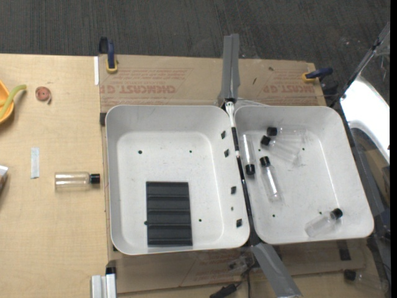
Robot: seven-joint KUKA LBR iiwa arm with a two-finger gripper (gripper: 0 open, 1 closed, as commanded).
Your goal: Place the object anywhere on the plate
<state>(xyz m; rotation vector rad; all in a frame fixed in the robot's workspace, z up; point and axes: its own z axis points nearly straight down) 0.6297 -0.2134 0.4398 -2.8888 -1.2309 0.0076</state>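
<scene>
A black ribbed plate (169, 213) lies flat in the left bin (124, 166), near its front wall. The right bin (347, 166) holds several clear vials with black caps. One vial (248, 155) lies along the bin's left wall. Another vial (270, 179) lies just right of it, pointing toward the front. A third vial (284, 140) rests near the back, among other clear ones that are hard to tell apart. One more vial (322, 223) sits by the front right corner.
On the wooden bench left of the bins lie a clear bottle (75, 179), a small white strip (35, 163) and a brown disc (42, 94). An orange bowl (4, 103) is cut off at the left edge. Clamps (108, 54) pin the cardboard behind the bins.
</scene>
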